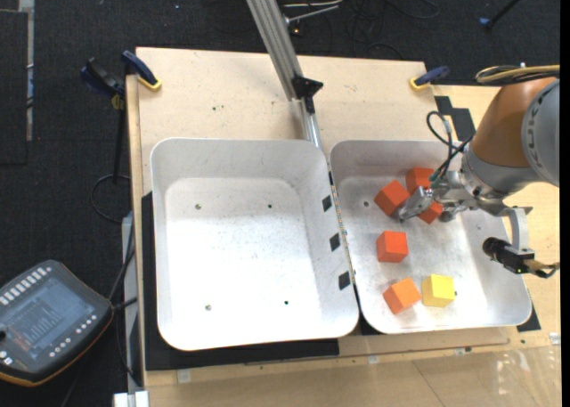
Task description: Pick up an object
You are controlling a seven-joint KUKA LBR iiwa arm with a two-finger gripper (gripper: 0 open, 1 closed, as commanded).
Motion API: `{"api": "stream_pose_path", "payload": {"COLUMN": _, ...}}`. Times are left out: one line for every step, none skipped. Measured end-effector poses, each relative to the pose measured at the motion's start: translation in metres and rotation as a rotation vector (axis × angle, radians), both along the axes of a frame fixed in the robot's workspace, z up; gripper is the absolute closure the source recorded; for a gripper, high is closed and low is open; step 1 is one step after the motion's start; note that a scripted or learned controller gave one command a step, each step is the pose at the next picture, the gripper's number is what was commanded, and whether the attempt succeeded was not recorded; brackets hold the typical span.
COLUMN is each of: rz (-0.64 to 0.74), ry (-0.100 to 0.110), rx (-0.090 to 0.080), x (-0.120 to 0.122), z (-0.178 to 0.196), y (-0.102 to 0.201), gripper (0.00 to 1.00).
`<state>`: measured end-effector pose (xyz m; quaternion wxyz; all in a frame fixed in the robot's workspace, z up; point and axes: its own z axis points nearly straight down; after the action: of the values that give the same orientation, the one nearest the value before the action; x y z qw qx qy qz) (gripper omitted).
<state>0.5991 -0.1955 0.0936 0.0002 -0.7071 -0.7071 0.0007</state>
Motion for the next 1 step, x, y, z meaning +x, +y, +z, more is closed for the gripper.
{"api": "stream_pose_path", "payload": {"rz": -0.001, "ry": 0.011, "rx": 0.003, "x": -0.003, "z": 0.0097, "y": -0.0007, "gripper": 1.0}}
